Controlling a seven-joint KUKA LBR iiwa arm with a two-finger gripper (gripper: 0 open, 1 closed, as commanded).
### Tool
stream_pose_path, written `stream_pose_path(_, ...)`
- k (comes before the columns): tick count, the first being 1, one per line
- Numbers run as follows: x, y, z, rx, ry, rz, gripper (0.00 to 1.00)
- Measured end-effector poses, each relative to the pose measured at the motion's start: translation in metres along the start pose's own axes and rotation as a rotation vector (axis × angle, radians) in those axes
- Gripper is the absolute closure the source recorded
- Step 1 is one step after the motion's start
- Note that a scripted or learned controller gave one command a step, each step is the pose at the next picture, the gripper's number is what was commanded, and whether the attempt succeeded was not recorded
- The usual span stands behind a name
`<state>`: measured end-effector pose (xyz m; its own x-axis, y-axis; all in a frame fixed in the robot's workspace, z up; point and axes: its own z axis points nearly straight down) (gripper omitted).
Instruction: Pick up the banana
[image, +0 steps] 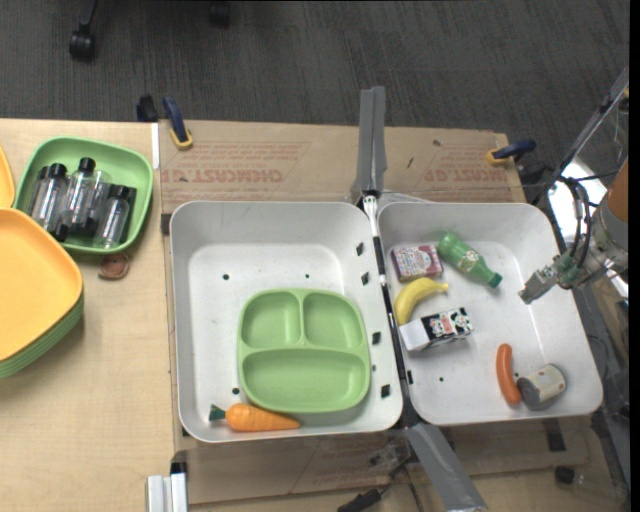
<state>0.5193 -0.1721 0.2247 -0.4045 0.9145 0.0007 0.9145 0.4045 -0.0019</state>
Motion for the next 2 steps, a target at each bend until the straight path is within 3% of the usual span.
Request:
stream_pose_path(1,-0.031,0.043,-0.008,-0.002,-0.001,-0.041,1.00)
stream_pose_path(2,-0.072,0.122,-0.093,-0.003,-0.004,0.061,1.00)
